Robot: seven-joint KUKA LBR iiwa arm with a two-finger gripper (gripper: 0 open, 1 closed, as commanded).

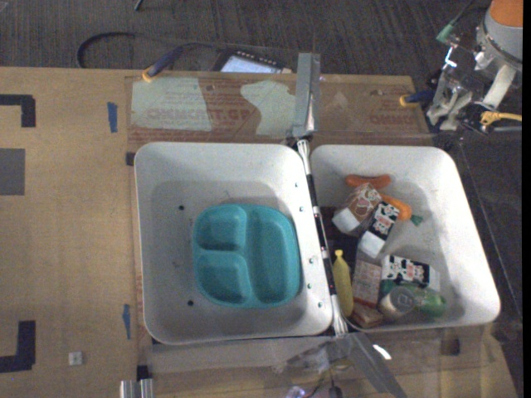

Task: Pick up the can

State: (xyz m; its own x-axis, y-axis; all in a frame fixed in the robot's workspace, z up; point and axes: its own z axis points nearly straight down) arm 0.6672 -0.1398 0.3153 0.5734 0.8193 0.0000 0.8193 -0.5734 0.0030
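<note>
I see the bench (66, 247) w/ two white bins side by side. Left bin (158, 172) holds a teal divided tray (246, 255), lying flat near the middle. Right bin (448, 189) has a pile of small stuff along its left and front side. The arm (506, 15) sits top right, outside the bins; the gripper (452, 106) hangs beyond the right bin's far corner, well apart from the pile. Can't tell how the jaws stand, too blurry, nothing visibly in them. The can (406, 302) lies on its side at the front of the right bin, touching cartons; a yellow bottle (342, 282) is by the left wall.
</note>
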